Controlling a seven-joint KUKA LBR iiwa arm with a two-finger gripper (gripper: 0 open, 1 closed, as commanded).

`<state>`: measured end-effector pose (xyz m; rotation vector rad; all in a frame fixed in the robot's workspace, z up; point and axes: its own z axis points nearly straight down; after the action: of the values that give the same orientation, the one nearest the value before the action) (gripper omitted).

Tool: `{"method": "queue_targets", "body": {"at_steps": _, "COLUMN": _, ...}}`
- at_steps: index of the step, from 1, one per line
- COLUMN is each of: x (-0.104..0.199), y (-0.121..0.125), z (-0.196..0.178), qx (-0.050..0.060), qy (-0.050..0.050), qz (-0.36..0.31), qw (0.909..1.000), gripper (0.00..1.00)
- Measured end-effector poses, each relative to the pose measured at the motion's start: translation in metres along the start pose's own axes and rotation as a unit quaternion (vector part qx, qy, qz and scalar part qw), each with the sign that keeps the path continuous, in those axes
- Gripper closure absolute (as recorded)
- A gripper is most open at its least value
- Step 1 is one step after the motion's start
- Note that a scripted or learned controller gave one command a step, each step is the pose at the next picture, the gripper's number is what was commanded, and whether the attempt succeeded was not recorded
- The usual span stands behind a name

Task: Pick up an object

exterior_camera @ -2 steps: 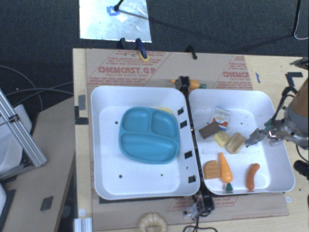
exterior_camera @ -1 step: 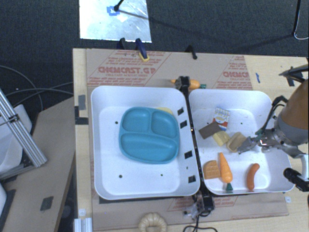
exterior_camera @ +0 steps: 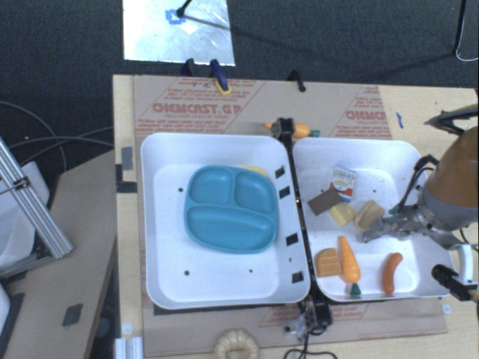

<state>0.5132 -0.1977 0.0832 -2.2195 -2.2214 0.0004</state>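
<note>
My gripper (exterior_camera: 372, 233) reaches in from the right and hangs low over the middle of the right bin (exterior_camera: 400, 157). Its tip is just below a tan bread-like piece (exterior_camera: 368, 215) and right of a pale yellow block (exterior_camera: 342, 214). A dark brown flat block (exterior_camera: 324, 200) and a small white packet (exterior_camera: 343, 179) lie further back. Toward the front lie an orange carrot (exterior_camera: 349, 259), a waffle-like square (exterior_camera: 327, 262) and a reddish sausage (exterior_camera: 389, 273). Nothing is seen held.
The left bin (exterior_camera: 161, 223) holds a blue divided plate (exterior_camera: 230, 208), with a yellow thing (exterior_camera: 257, 171) peeking out behind it. A yellow-orange item (exterior_camera: 300, 131) sits at the back where the bins meet. A pale ring (exterior_camera: 235, 344) lies in front of the bins.
</note>
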Motion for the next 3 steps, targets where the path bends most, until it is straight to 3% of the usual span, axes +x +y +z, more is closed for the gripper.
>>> {"method": "queue_targets", "body": {"at_steps": 1, "x": -0.001, "y": 0.001, "z": -0.012, "qx": -0.002, "qy": -0.001, "qz": 0.000, "qw": 1.0000, "gripper": 1.00}}
{"method": "queue_targets", "body": {"at_steps": 3, "x": 0.016, "y": 0.003, "z": -0.126, "qx": -0.004, "qy": -0.001, "qz": -0.002, "qw": 1.0000, "gripper": 1.00}}
